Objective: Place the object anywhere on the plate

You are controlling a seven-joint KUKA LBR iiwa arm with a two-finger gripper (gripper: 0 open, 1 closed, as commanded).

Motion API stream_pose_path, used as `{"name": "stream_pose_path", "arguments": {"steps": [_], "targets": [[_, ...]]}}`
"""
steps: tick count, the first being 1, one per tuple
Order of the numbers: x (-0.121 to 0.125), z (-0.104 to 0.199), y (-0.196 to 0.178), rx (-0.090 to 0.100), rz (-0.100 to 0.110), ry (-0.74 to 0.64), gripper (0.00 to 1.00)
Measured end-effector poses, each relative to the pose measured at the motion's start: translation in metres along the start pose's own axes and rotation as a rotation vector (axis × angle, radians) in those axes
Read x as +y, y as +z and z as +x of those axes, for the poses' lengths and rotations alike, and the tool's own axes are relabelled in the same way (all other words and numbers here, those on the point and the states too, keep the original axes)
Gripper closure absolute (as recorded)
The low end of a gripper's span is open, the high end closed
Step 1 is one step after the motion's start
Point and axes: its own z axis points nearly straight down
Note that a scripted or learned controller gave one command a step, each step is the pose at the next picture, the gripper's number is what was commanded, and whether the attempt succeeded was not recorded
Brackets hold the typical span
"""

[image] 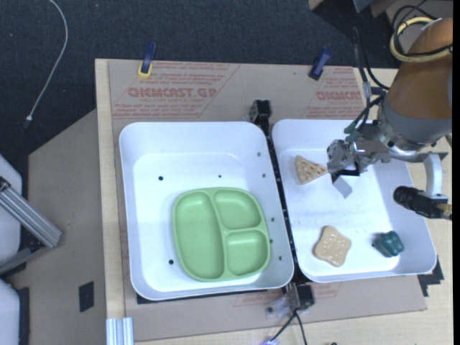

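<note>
meanwhile a pizza-slice toy (310, 169) lies in the right bin (359, 214), well apart from the green plate (219, 233) in the left bin (144, 192); the gripper (343, 172) hangs just beside the slice, apparently lining up a grasp, its opening impossible to tell

plate (219, 233): top clear | bin divider (279, 192): between bins | pizza slice (310, 169), cracker (332, 245): right bin
</note>
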Motion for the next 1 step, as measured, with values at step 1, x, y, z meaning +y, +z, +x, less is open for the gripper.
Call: {"name": "stream_pose_path", "arguments": {"steps": [1], "targets": [[0.0005,0.0604,-0.0043,0.000,-0.001,-0.002,1.00]]}}
